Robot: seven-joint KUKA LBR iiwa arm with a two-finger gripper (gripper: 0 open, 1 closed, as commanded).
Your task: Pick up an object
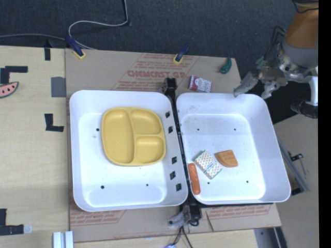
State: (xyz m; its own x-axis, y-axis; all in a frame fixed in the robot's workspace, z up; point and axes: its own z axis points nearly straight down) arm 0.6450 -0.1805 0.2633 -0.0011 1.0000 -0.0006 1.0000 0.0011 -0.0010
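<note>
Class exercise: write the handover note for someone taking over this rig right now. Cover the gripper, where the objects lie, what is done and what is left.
Gripper: above the right bin's far right corner, nothing between its fingers.
Right bin: orange wedge, patterned packet and orange stick, all near the front.
Left bin: yellow divided plate.
Done: nothing picked.
Left: descend, grasp one object, lift.
</note>
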